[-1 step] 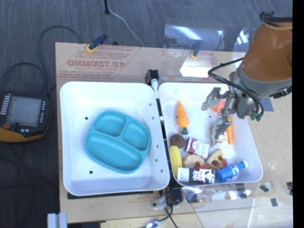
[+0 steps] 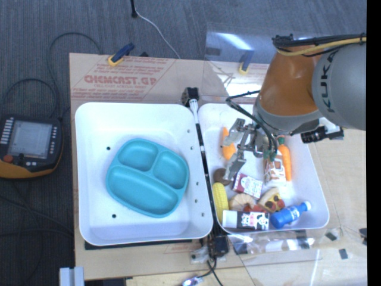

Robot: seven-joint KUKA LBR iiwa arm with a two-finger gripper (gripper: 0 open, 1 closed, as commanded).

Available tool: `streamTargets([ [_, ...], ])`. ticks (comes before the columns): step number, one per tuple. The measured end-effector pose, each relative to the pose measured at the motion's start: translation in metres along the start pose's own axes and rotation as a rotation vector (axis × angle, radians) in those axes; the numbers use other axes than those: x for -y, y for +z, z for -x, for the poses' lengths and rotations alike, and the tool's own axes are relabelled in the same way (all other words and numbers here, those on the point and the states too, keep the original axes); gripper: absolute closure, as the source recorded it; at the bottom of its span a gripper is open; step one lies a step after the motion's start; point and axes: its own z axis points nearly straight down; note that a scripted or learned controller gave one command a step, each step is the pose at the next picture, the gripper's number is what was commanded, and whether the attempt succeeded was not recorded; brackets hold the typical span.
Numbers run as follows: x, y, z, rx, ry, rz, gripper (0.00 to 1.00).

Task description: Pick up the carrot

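We see the arm (image 2: pixel 309 82) reaching in from the right, its tool (image 2: pixel 241 145) lowered over the right bin (image 2: pixel 318 186), fingers spread apart and gripping nothing; the carrot (image 2: pixel 286 161) lies just right of it.

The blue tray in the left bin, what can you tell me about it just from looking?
The blue tray is a light turquoise plate with rounded corners, seemingly smooth plastic. Raised ridges split it into three compartments: two smaller ones along the far side and one long one along the near side. It lies flat, right way up, turned at a slant, near the middle of the left white bin, resting on the bin's floor. It does not touch the walls.
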Motion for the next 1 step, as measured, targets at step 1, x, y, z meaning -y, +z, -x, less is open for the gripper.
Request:
streamTargets([
  [1, 0.0009, -0.0014, 0.0010, 0.003, 0.001, -0.001, 0.00],
])
